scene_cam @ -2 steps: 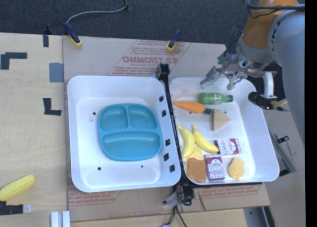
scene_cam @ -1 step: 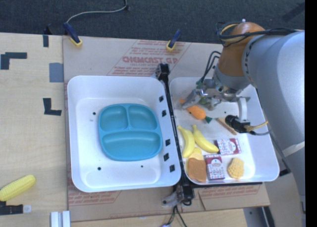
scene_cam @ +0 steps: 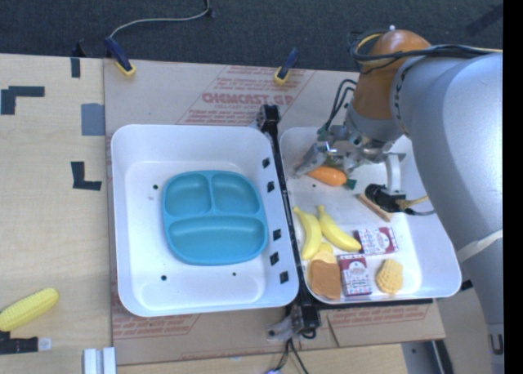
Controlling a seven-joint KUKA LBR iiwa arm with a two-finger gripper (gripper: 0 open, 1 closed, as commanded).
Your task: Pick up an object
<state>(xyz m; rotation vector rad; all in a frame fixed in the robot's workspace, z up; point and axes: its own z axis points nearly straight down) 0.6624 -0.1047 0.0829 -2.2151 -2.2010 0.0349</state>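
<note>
Item: small orange carrot-shaped toy (scene_cam: 330, 175), smooth and tapered with a green tip. It lies on the floor of the shallow white plastic bin (scene_cam: 425, 233) on the arm's side, near that bin's far edge and towards the inner wall. It is judged to be the likely pick. The two-finger gripper (scene_cam: 325, 160) of the grey arm hangs directly over it, very close or touching. Whether the claw is released or clenched cannot be told, and no lift is evident, so the grasp and the raise are judged to be outstanding. Same bin, towards the near edge:

- two glossy yellow toy bananas (scene_cam: 323, 232), curved, lying side by side;
- two small red-and-white printed cartons (scene_cam: 353, 273), flat-faced;
- a matte orange-brown bread-like slab (scene_cam: 324, 279) at the near inner corner;
- a bumpy yellow corn-like piece (scene_cam: 391, 276).

The second white bin (scene_cam: 131, 201), alongside, holds a matte blue three-compartment tray (scene_cam: 215, 215) at its centre. On the bench by its near outer corner lies a knobbly yellow toy corn cob (scene_cam: 29, 307), well apart from everything else.
</note>
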